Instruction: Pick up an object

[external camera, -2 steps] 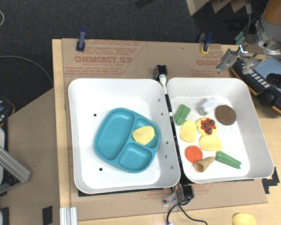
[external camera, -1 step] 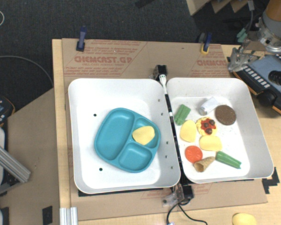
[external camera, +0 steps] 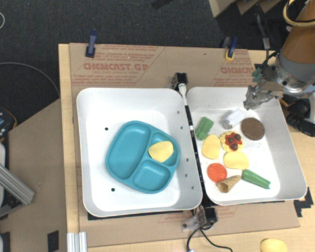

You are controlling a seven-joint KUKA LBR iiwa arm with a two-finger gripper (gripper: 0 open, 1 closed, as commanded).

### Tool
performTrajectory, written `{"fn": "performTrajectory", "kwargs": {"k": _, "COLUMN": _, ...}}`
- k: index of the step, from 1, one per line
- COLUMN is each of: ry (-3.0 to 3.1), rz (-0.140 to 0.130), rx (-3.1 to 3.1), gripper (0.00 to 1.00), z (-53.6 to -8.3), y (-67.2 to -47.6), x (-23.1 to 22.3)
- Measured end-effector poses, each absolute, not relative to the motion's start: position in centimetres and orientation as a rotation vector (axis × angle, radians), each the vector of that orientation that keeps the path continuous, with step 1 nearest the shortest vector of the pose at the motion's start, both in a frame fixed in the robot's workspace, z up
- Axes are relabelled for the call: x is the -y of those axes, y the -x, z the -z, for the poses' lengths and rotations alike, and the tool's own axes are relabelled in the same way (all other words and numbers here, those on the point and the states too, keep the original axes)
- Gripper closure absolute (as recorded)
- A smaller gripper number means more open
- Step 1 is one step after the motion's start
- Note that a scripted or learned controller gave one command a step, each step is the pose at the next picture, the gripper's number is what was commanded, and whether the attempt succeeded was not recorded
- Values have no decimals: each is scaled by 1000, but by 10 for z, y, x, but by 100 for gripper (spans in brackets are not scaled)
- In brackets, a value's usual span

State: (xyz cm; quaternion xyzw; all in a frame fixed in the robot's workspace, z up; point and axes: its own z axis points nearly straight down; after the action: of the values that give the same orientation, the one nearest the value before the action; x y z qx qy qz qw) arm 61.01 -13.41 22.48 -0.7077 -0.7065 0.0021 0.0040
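Observation:
The right bin (external camera: pixel 283 185) holds several toy foods: a brown round cookie (external camera: pixel 252 128), a grey-white piece (external camera: pixel 233 118), a green piece (external camera: pixel 203 127), a yellow piece (external camera: pixel 211 146), a small pizza slice with red dots (external camera: pixel 232 140), another yellow piece (external camera: pixel 235 160), a red tomato slice (external camera: pixel 217 171), an ice-cream cone (external camera: pixel 228 183) and a green pepper (external camera: pixel 255 179). My gripper (external camera: pixel 252 102) hangs over the bin's far right part, just behind the cookie and the grey-white piece. I see nothing between its fingers.
The left bin (external camera: pixel 94 114) bears a teal divided plate (external camera: pixel 136 156) with a yellow piece (external camera: pixel 160 151) in its right compartment. A black divider (external camera: pixel 189 125) runs between the bins. Blue clamps (external camera: pixel 91 43) grip the cardboard's far edge.

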Motion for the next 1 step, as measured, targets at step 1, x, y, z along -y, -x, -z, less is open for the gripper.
{"fn": "performTrajectory", "kwargs": {"k": 1, "ry": 2219, "rz": -4, "rx": 2217, "gripper": 100, "z": -115, "y": -622, "x": 149}}
